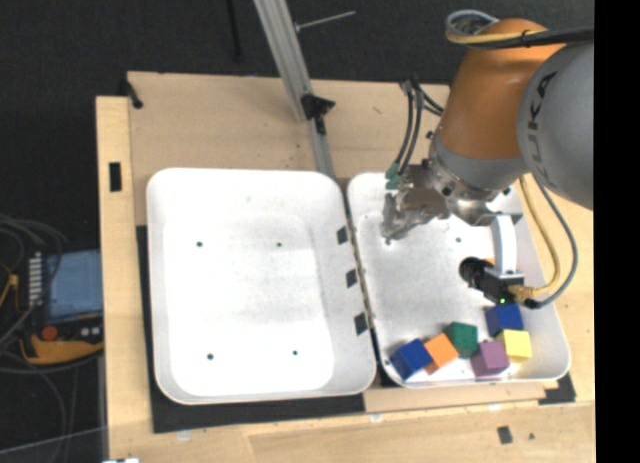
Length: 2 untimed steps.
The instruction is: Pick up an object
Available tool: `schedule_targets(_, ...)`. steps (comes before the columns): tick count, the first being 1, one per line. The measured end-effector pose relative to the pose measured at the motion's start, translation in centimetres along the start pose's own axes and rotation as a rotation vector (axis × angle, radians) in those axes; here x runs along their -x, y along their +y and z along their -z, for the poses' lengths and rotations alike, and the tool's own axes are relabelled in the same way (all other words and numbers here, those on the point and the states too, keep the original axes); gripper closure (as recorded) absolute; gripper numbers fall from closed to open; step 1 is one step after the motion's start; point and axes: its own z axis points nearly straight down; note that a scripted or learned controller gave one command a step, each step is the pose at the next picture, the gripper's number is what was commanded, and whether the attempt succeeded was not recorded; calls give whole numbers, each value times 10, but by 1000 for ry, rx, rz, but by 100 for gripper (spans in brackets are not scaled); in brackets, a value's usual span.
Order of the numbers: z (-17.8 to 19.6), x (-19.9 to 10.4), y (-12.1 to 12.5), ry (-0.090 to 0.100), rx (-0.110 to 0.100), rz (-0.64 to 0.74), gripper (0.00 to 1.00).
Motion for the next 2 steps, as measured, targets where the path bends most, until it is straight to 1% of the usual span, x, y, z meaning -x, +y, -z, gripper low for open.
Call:
schedule_targets(1, -14, -46, 7, -2, -4, -2, 100)
schedule_targets(2, -29, -95, 2, -3, -4, -2, 100)
